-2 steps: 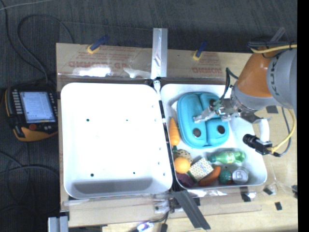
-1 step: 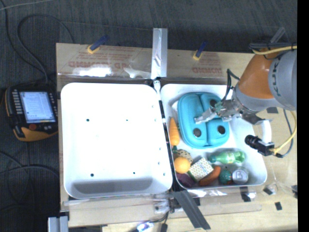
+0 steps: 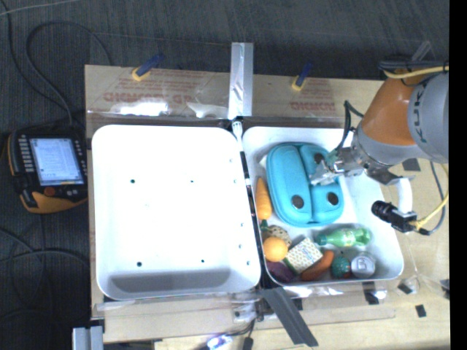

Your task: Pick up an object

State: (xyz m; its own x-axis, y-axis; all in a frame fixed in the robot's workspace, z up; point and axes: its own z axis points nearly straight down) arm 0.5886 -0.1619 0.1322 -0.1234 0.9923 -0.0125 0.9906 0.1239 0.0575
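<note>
Camera view: arm enters from the right, gripper point(image 3: 326, 170) down over the blue plastic case point(image 3: 295, 183) in the right bin point(image 3: 394, 257), at the case's right half. Can't tell the gripper's state. Below the case: green bottle point(image 3: 343, 237), orange ball point(image 3: 274, 249), checkered block point(image 3: 304, 254), all bunched at the near wall. Left bin point(image 3: 171, 210) alongside.

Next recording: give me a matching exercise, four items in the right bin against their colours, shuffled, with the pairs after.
Things:
1. large plastic case
2. bottle
3. ball
4. gripper

Colours:
A. green
B. silver-grey
C. orange
D. light blue

Pairs: 1-D, 2-A, 3-C, 4-B
</note>
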